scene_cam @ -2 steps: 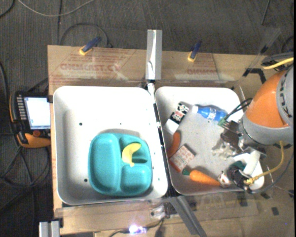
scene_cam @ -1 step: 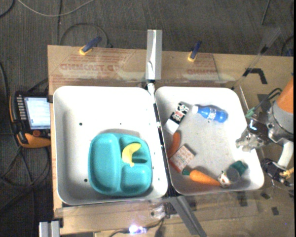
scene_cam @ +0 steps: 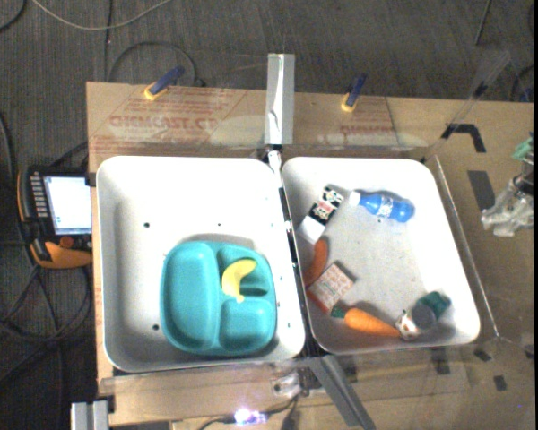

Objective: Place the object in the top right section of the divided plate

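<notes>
A teal divided plate (scene_cam: 217, 307) holding a yellow banana (scene_cam: 238, 277) sits in the white left bin (scene_cam: 125, 204). In the white right bin (scene_cam: 430, 195) lie two orange carrots (scene_cam: 368, 320), a blue bottle (scene_cam: 380, 205) and a red-and-white patterned packet (scene_cam: 333, 282). The bench (scene_cam: 484, 150) is brown with faded red lettering along its far edge.

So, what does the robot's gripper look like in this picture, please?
At the picture's right edge, beyond the right bin, the gripper appears as a small pale, whitish-grey piece with a teal-green part above it. It is blurred, so finer details, cables or markings cannot be told.
</notes>
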{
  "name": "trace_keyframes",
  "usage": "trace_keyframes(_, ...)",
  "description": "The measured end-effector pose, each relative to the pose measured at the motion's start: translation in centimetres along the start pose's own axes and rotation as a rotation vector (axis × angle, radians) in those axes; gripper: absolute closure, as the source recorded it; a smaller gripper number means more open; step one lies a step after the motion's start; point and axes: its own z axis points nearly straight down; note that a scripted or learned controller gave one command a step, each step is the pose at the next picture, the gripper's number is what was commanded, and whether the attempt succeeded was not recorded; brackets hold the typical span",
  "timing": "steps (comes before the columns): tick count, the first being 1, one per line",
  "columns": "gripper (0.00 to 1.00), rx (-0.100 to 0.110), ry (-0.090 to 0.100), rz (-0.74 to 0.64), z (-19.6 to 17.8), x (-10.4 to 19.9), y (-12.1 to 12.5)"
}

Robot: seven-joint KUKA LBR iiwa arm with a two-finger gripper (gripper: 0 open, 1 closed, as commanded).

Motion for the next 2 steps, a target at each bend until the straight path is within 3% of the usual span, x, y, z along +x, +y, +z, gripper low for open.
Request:
trace_keyframes(1,1.00,0.001,0.000,0.232,-8.7,11.4,-0.7)
trace_keyframes(2,1.00,0.001,0.001,0.012,-8.7,4.7,-1.9)
